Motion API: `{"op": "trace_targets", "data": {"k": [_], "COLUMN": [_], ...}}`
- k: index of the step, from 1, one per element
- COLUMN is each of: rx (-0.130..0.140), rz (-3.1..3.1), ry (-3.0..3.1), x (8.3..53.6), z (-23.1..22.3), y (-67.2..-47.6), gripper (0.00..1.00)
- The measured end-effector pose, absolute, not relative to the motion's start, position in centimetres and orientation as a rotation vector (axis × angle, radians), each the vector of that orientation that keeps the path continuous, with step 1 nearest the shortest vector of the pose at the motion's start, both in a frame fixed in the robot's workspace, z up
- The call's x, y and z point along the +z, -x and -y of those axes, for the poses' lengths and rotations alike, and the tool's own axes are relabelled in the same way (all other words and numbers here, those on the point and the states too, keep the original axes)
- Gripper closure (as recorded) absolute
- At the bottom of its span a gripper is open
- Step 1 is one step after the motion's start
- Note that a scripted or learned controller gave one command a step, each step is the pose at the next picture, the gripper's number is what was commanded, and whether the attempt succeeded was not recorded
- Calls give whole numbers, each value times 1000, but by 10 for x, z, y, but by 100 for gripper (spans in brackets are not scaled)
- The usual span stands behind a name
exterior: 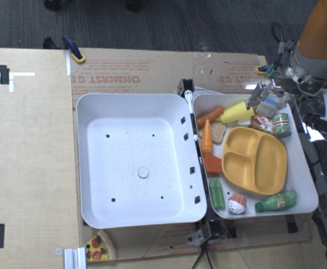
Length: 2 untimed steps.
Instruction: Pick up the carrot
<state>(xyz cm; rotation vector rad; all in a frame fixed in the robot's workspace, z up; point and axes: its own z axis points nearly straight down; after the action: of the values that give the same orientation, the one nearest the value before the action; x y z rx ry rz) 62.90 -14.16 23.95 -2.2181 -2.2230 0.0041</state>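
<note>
Two shallow white bins sit side by side on the surface. The left bin (pixel 96 116) has only a small round disc (pixel 143 173) near its middle. The right bin (pixel 308 195) is crowded w/ toy food.

The carrot (pixel 206 137), orange and tapered, lies along the right bin's left edge, about mid-length, pointing toward the far edge. Just beside it: a sausage-like orange-red piece (pixel 210 115) toward the far-left corner, a bread slice (pixel 218 131) touching its right side, a red-orange block (pixel 211 163) below it.

The arm enters at the far-right corner of the right bin. The gripper (pixel 258 97) hangs over the far edge, near a yellow corn cob (pixel 236 112); can't tell whether it's open or closed, and nothing is visibly in it.

Step in hand, prob.: approach, before any grasp. The carrot looks untouched. Next move would need travel toward the bin's left edge, then a descent lined up across the carrot's narrow width, avoiding the bread and the bin wall.

Count, right bin: 1 carrot, 1 sausage piece, 1 corn cob, 1 bread slice, 1 red-orange block, 1 yellow divided plate (pixel 256 161), 1 green stick-shaped item (pixel 216 193), 1 green bottle (pixel 276 201), 1 small red-white item (pixel 237 204), approx. 2 cans (pixel 276 123) at the far-right corner.
</note>
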Motion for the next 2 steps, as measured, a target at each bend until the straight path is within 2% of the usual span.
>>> {"op": "trace_targets", "data": {"k": [1,2], "rx": [0,-14], "rz": [2145,2280], "ry": [2298,2180], "x": [137,111], "z": [198,205], "y": [-614,-577], "gripper": [0,0]}}
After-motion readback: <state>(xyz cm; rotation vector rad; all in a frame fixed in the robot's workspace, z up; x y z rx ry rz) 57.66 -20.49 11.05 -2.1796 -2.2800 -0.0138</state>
